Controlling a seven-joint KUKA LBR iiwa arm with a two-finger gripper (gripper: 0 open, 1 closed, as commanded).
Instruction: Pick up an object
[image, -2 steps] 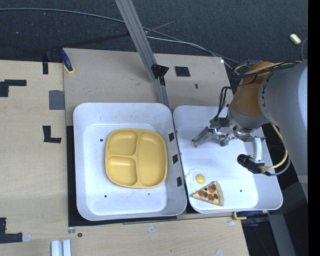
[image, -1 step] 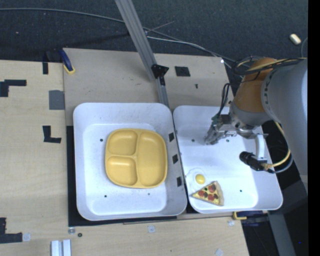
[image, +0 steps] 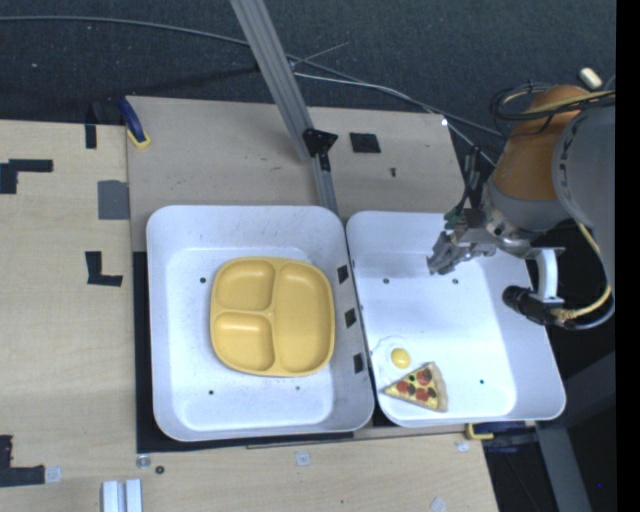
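Note:
A toy pizza slice (image: 418, 385) lies in the front left corner of the right bin (image: 520, 385), with a toy fried egg (image: 396, 357) touching its upper left side. My gripper (image: 441, 262) hangs over the back of the right bin, well behind both toys. Nothing shows between its fingers. A yellow divided plate (image: 272, 315) lies in the middle of the left bin (image: 180, 400).
A slanted metal pole (image: 290, 95) runs from the top down to the gap between the bins. Cables trail across the bench behind the right bin. A blue and yellow clamp (image: 134, 122) sits at the bench's back left.

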